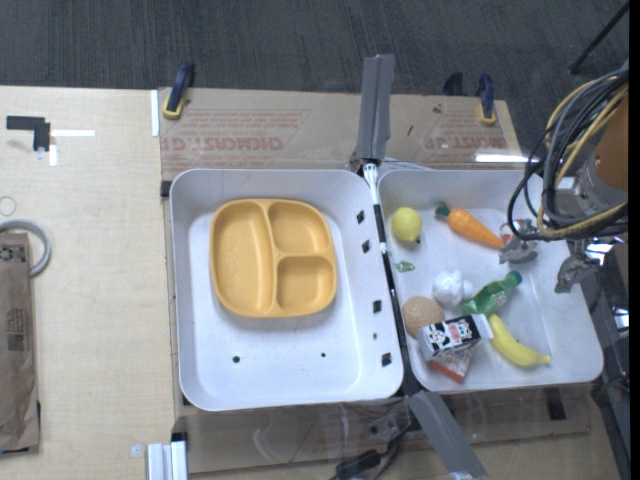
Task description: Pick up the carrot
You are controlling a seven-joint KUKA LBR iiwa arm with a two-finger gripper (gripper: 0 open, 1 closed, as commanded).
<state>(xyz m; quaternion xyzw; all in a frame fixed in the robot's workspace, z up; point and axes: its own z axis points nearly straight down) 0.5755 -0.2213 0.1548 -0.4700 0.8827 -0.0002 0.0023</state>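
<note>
The carrot (472, 227), orange with a green top, lies at a slant near the back of the right bin (575, 368). Its tip points right, toward the arm. My gripper (544, 262) hangs over the right side of that bin, just right of the carrot's tip and slightly nearer the front. Its two fingers (518, 252) stand apart, open, with nothing between them.
The right bin also holds a lemon (406, 224), a green bottle (492, 295), a banana (517, 344), a white crumpled item (450, 286), a brown round item (422, 314) and a small carton (451, 335). A yellow divided plate (272, 258) sits in the left bin (200, 368).
</note>
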